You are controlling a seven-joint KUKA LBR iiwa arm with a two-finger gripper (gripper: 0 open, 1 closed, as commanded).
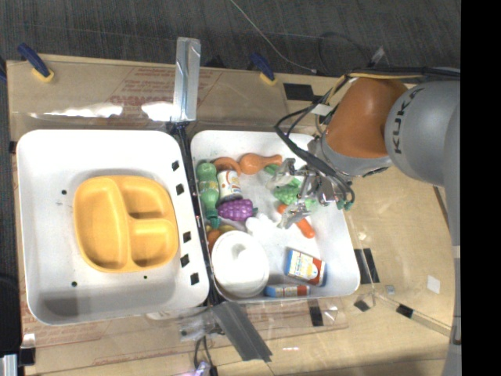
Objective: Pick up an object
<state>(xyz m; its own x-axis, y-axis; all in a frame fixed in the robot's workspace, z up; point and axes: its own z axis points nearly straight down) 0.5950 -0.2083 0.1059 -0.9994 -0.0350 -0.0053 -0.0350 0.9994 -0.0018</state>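
The arm reaches in from the right and the gripper [301, 198] is down inside the right bin [344, 276], close to its right wall and about midway between the far and near edges. Its tips sit in a tangle of small green pieces [288, 188] with an orange carrot-like piece [304, 227] just toward the near edge, and I cannot tell whether the pincer is apart or together, the clutter hides it. Nothing is plainly held, so the pick is probably at the closing stage. The candidates crowd this bin: purple grapes [236, 208] mid-bin, a white cup [239, 263] at the near-left corner, a small carton [303, 266] near the near-right corner, a tan gourd-shaped toy [258, 163] by the far edge. The left bin [31, 163] carries a yellow divided tray [125, 222]. To do this well, centre on one green piece rather than straddling two, close fully before rising, and lift straight up so neighbours do not get dragged. The risk, as I judge it, is a pinch on an edge that slips out.
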